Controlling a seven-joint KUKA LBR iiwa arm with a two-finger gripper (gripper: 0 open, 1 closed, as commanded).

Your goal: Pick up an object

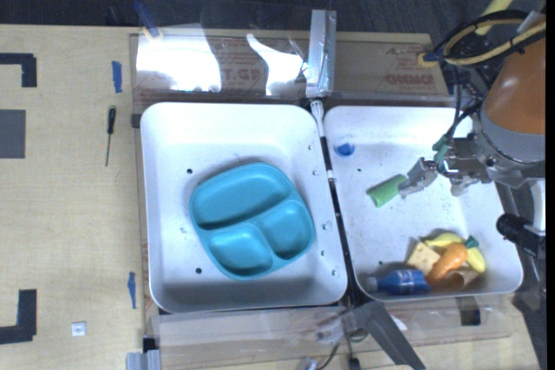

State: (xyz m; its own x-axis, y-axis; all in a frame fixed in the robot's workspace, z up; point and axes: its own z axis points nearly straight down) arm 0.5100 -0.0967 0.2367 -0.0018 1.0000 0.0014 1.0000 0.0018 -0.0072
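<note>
Arm over the right bin, green block at its fingertips.

I see the gripper (pixel 420 176) low in the right bin (pixel 381 143), reaching in from the right, its fingers closed on one end of a green block (pixel 385 191), which lies tilted on the bin floor. A small blue cap (pixel 345 149) sits near the bin's upper left corner. Along the near edge I note a blue bottle (pixel 401 280), just beside a tan cracker-like piece (pixel 422 256), an orange carrot-shaped toy (pixel 449 262) and a yellow banana (pixel 447 240), bunched together. The left bin (pixel 173 134) holds a blue divided plate (pixel 251 219).
</note>
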